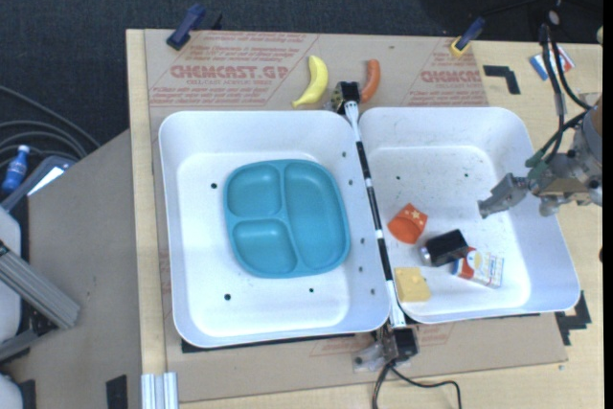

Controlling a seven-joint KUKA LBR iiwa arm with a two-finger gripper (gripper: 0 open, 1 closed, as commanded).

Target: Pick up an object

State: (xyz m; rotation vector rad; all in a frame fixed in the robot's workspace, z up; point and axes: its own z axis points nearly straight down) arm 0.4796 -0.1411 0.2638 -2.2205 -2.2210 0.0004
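Observation:
The right bin holds an orange cup-like piece, a black block, a yellow wedge and a small red-and-white packet, all grouped in its near-left part. My gripper hangs over the right side of this bin, pointing left. It is up and to the right of the black block and apart from every object. Nothing shows in its grasp.
A teal divided plate lies in the left bin. Behind the bins, a toy banana and an orange toy rest on the board. Cables run down to the arm at the right.

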